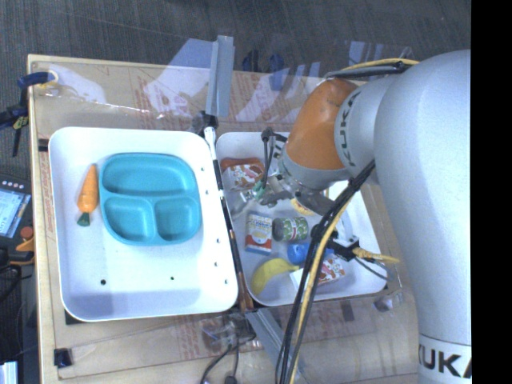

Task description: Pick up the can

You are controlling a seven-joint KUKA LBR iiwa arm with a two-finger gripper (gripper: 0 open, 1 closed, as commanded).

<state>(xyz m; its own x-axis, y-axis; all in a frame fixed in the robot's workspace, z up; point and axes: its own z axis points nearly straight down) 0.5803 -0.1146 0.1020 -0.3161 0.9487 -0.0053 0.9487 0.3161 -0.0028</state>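
2 packets (259, 232) flank the can (290, 229).

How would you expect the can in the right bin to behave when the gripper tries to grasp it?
The can lies on its side, so it would probably roll if nudged. Its smooth round wall may slip between fingers. Packets crowd beside it, likely shifting too.

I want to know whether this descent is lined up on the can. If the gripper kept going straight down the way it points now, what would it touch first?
Probably not the can. The gripper sits over the right bin near the red packet, up-left of the can, so the packet or bin floor likely comes first; depth is unclear.
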